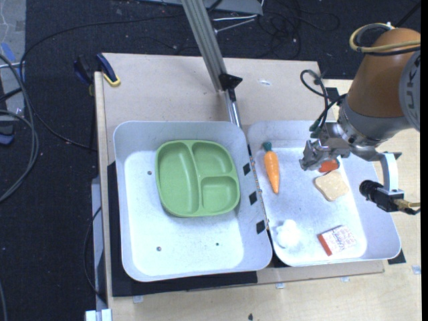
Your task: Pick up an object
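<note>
In the right bin [374, 246] lie an orange carrot [271, 169] with a green top, a tan slice of bread [332, 186], a small red object [328, 166] partly under the gripper, a white round item [288, 233] and a red-and-white packet [339, 240]. My gripper [316, 154] hangs low over the bin's upper middle, just above the red object and beside the bread's top edge. Its fingertips are hidden by its own dark body.
The left bin [134, 246] holds a green divided plate [198, 177]. A metal pole [207, 39] slants down from the top to the seam between the bins. The arm's orange band [391, 45] and grey wrist overhang the right bin's upper right corner.
</note>
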